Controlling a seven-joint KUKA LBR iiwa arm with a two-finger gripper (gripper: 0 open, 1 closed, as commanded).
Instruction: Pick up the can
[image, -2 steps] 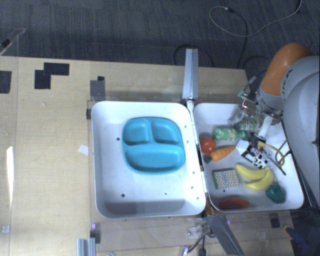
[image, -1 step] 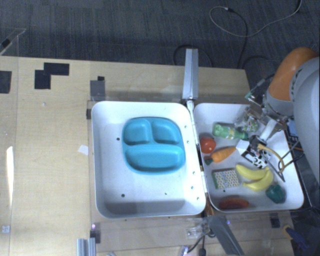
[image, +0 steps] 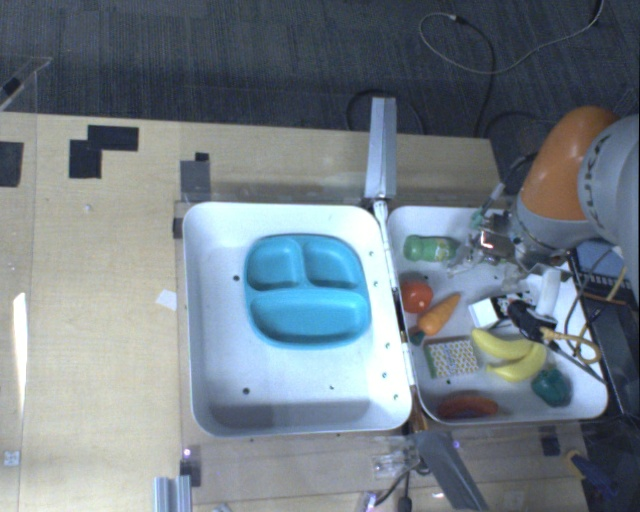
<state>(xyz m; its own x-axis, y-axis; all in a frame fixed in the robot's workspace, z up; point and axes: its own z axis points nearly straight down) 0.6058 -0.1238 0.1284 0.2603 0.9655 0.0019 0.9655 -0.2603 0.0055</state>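
A green can lies on its side at the far left of the right bin, its pale end pointing left. My gripper hangs low over the bin's back half, just right of the can and close to its right end. The view does not show the can between the fingers. The grey arm with its orange band reaches in from the right and hides the bin's far right corner.
Also in the right bin are a tomato, a carrot, a white box, bananas, a mesh pad, a teal item and a red item. The left bin holds a blue divided plate.
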